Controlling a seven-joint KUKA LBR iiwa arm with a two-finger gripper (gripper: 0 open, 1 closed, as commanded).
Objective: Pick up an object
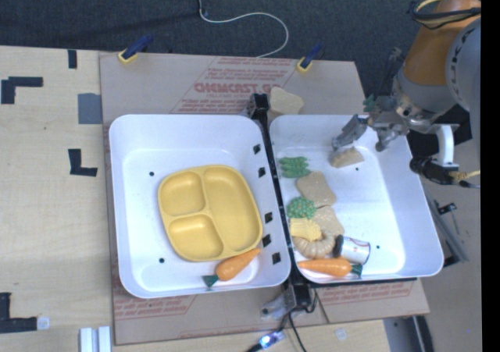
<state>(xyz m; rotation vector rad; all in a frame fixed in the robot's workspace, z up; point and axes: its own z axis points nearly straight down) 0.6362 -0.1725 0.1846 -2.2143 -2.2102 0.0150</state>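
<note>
Pincer [362, 134] over the right bin's [406, 261] far end, fingers spread apart, one fingertip just above a tan wedge-shaped piece [346, 158] lying on the bin floor, not gripped. Left bin [129, 210] holding a yellow divided plate [209, 211] with a carrot [237, 264] beside its near edge.

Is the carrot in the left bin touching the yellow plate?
Touching. In the camera view, the carrot lies against the near right corner of the yellow plate, its fat end overlapping the rim with no white bin floor showing between them.
</note>
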